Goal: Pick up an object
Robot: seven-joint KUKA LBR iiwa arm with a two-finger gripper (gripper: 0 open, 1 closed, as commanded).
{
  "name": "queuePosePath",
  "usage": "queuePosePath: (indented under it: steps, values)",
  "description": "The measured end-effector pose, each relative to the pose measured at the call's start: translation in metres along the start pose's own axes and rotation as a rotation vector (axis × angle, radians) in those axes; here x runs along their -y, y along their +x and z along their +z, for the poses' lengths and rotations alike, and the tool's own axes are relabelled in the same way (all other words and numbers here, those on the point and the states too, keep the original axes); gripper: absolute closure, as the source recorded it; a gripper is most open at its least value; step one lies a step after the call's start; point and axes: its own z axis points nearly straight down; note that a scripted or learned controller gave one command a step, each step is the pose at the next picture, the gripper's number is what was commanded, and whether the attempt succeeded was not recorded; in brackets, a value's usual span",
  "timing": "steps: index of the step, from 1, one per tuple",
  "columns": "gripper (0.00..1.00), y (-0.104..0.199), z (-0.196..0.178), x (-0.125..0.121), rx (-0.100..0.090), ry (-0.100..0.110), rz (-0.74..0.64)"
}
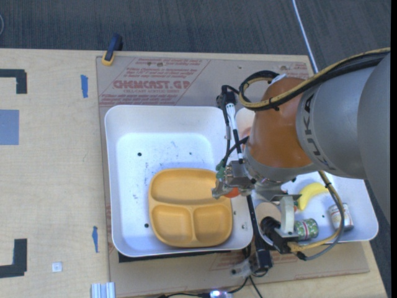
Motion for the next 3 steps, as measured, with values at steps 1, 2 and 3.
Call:
queuePosePath:
  steps: [1, 2, 3]
  values:
    - [1.0, -0.056, 0.0, -0.001, 0.0, 0.001, 0.002]
    - [1.0, -0.002, 0.0, 0.0, 0.0, 0.0, 0.0]
    - [1.0, -0.061, 0.0, -0.001, 0.0, 0.002, 0.002]
